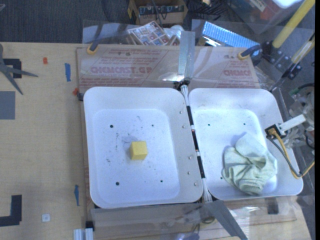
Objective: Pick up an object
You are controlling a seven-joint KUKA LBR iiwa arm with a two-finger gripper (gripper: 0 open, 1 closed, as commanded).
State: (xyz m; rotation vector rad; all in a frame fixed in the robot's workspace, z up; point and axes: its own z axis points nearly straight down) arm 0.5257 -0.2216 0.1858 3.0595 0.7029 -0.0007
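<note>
Two shallow white bins are sitting side by side on the wooden bench (35, 149), their inner rims touching along the middle seam.

The left bin (90, 149) is holding a single yellow cube (138, 150), which is lying close to the centre of the floor, just toward 6 o'clock, and standing apart from every wall. Small dark specks are dotting the floor around it, mostly from 9 to 12 o'clock of the cube.

The right bin (225, 96) is holding a crumpled cloth (249, 166), pale green and white, which is bunching up in the 5 o'clock part of the floor and reaching toward the wall there. The 9 to 12 o'clock part of that floor is lying bare.

A clear sheet with red lettering (150, 66) is lying flat on the bench at 12 o'clock of both bins.

The arm is reaching in at 3 o'clock of the right bin. The gripper (300, 134) is showing as a blurred shape over that bin's rim, near the cloth and well apart from the cube. Whether it is released or clenched, I cannot tell. Nothing is showing in its grasp; both the cube and the cloth are resting on their bin floors.
</note>
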